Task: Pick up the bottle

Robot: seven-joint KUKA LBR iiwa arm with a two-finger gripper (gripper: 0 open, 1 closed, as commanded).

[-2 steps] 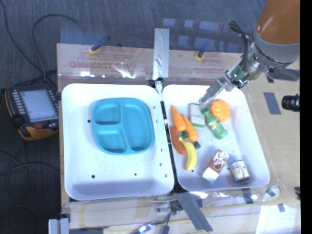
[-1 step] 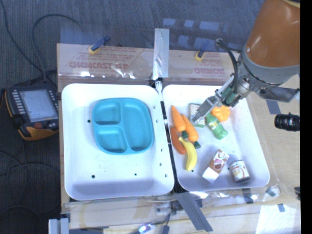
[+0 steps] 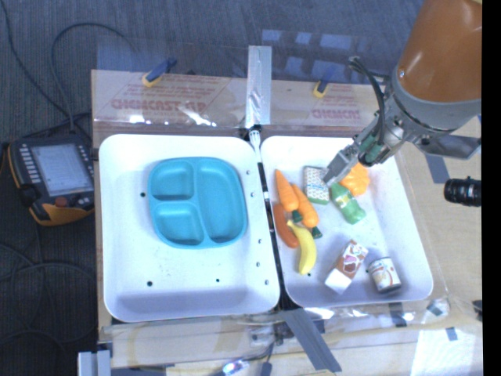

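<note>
Claw [image 3: 338, 171] state you could not tell; it hung beside the green bottle [image 3: 347, 206], which lay toward the right bin's [image 3: 411, 233] far edge. Likely light, slick plastic; grip mid-body.

I work in a robot lab, not a kitchen. My bins [image 3: 109, 233] sit on a bench [image 3: 462, 343] patched with tape and clear sheeting, over grey office carpet [image 3: 63, 22]. Black cables [image 3: 66, 41] loop across the floor to a teach pendant [image 3: 48, 175] lying beside the left bin. The food [image 3: 301, 225] in the right bin is plastic toys, and the blue tray [image 3: 196, 202] is a child's.
</note>
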